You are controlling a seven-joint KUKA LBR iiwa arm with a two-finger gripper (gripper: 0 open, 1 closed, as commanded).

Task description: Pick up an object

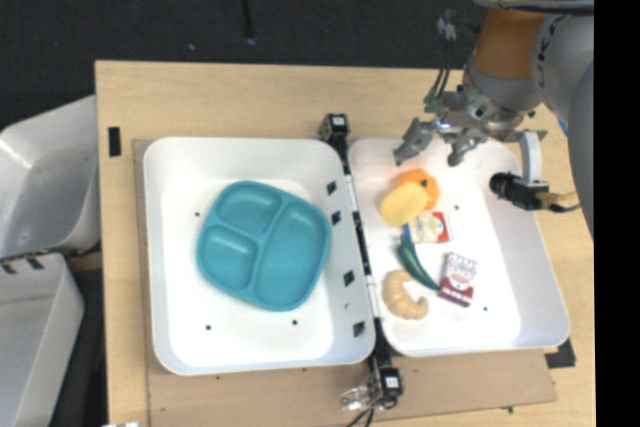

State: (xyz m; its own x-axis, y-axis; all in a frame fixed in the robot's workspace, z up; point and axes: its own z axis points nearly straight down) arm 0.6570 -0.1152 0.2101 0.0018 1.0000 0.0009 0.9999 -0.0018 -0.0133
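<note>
My gripper [437, 146] hangs over the far end of the right bin [520, 285], its two grey fingers spread apart with nothing between them. Just below it lie an orange toy fruit [423, 183] and a yellow lemon-shaped piece [400, 205], touching each other. Nearer the front are a small white and red packet [432, 228], a green pepper-like piece [412, 262], a red and white carton [459, 277] and a tan croissant [405, 296].
The left bin [170, 315] holds a teal divided plate [264, 244]. A black divider with clips [352, 245] runs between the bins. A black fitting [515, 188] sticks over the right bin's far right side.
</note>
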